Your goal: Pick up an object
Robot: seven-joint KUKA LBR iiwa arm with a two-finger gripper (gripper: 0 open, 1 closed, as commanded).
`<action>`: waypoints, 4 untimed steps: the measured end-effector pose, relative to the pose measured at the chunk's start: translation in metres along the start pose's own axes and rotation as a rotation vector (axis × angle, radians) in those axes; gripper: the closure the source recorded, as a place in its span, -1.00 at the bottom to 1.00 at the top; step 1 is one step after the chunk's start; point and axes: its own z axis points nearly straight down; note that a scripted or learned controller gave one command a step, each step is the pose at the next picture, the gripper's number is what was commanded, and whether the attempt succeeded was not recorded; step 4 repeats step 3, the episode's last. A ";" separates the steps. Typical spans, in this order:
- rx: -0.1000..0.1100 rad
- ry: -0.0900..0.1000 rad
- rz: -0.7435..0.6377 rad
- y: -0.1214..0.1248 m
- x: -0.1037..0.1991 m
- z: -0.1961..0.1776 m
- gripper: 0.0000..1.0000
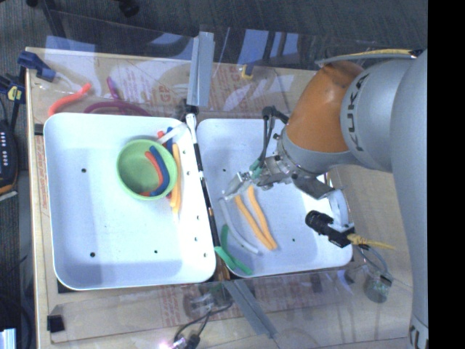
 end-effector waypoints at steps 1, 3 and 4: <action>-0.008 -0.001 0.137 -0.017 -0.036 0.101 -1.00; 0.002 0.001 -0.085 0.024 -0.022 0.009 1.00; 0.002 0.001 -0.085 0.024 -0.022 0.009 1.00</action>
